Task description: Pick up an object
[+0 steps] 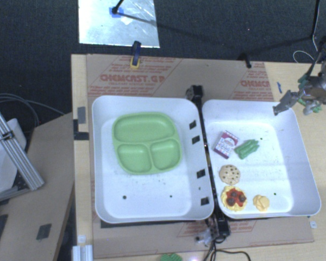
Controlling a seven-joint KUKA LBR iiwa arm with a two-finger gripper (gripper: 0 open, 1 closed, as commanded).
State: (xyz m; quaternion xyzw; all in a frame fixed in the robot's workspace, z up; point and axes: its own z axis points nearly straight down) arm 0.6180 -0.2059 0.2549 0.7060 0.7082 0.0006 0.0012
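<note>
The hand (285, 103) hovered at the right bin's (301, 145) upper right rim; whether open, I could not tell. The objects lay lower left, the green bean pod (246, 148) nearest.

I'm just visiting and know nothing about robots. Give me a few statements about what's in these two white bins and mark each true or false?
1. The green divided plate lies in the left bin. True.
2. The cookie sits on the green plate. False: it lies in the right bin, below the small pink box.
3. A green vegetable toy lies just right of the pink box. True.
4. The gripper is lifting the yellow piece. False: that piece rests near the bin's lower edge, while the gripper hangs at the upper right corner.
5. The small pizza lies left of the yellow piece. True.
</note>
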